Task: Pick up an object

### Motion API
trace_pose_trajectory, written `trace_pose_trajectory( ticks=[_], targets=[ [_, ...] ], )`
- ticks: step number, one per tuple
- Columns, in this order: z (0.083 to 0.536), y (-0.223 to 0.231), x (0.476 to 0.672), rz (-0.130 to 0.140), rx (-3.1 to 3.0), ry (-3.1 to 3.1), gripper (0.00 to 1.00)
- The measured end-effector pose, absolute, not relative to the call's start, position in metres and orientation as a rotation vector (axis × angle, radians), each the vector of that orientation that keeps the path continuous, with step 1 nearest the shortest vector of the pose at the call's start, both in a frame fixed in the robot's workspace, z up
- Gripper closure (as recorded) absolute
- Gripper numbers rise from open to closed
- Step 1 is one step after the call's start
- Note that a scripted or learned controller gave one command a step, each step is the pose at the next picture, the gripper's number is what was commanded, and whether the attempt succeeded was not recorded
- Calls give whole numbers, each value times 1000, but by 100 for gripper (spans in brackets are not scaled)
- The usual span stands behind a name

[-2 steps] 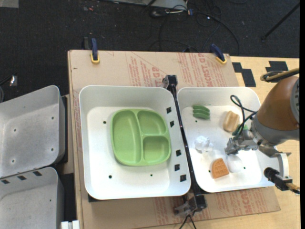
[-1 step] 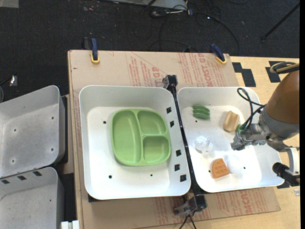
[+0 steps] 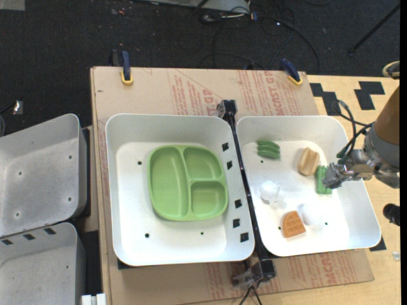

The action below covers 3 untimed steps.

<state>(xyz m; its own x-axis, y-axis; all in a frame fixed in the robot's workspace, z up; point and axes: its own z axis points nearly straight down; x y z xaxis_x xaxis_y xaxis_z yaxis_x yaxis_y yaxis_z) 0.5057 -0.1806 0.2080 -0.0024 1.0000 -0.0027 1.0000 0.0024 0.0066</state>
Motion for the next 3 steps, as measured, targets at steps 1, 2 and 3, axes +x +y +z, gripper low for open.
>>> trace_pose_trajectory(
  ticks=[1,2,3],
  targets=[
    [236,-181,507,3,2215,2221,100],
    [227,-124,521,1,2214,2230,100],
    [235,-69,533,3,2211,2232,100]
  ],
)
